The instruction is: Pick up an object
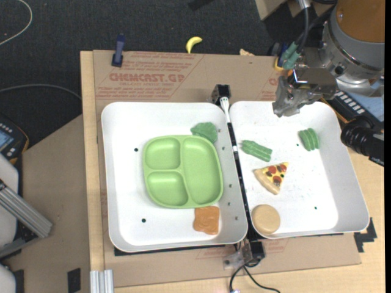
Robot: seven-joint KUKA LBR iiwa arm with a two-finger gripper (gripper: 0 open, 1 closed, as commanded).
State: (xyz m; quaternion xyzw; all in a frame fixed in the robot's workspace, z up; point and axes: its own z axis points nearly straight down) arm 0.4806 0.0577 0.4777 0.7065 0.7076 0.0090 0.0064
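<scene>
Camera view: cardboard-topped bench [159, 77], dark carpet [91, 17].

Lighting was bright, even and diffuse from above. The white bins [116, 163] approached overexposure but showed no hard glare. Shadows under the tray [182, 170] were soft and short. Focus was adequate; fine detail was slightly soft and grainy.

A robotics lab. A cardboard-covered worktop [183, 78] carries two white bins [122, 163] of toy food, clipped together with black clamps [220, 93]. Cables [18, 17] trail over dark carpet, beside an aluminium rail [24, 212].
</scene>
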